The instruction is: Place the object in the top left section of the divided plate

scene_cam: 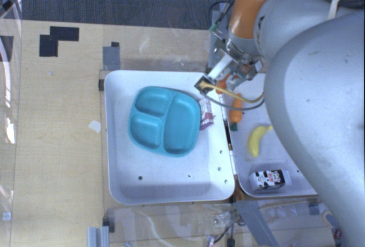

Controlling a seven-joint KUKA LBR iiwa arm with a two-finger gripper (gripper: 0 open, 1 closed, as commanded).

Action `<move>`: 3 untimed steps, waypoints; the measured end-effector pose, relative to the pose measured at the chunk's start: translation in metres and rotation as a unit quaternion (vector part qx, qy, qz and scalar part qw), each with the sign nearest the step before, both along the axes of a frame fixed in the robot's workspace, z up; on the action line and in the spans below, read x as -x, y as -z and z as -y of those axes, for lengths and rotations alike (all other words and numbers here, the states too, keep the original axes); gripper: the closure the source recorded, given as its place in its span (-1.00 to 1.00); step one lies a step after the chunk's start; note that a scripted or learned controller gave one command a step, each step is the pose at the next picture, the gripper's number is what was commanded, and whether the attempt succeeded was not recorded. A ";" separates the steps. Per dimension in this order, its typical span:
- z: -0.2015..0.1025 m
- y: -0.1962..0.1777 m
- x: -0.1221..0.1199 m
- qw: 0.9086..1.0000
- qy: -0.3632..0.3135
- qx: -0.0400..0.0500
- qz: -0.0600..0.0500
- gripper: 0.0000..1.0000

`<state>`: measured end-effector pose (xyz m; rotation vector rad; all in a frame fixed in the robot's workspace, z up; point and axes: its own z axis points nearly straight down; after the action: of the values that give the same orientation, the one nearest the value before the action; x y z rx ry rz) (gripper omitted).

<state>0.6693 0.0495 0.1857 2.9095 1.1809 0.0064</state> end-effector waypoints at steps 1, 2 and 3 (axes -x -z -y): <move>-0.026 0.001 0.112 1.000 0.008 -0.001 -0.001 1.00; -0.058 -0.007 0.018 1.000 0.025 0.000 -0.001 1.00; -0.057 -0.110 0.071 0.999 0.043 -0.001 0.000 1.00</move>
<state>0.5988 0.1068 0.2953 2.9582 1.0549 0.0082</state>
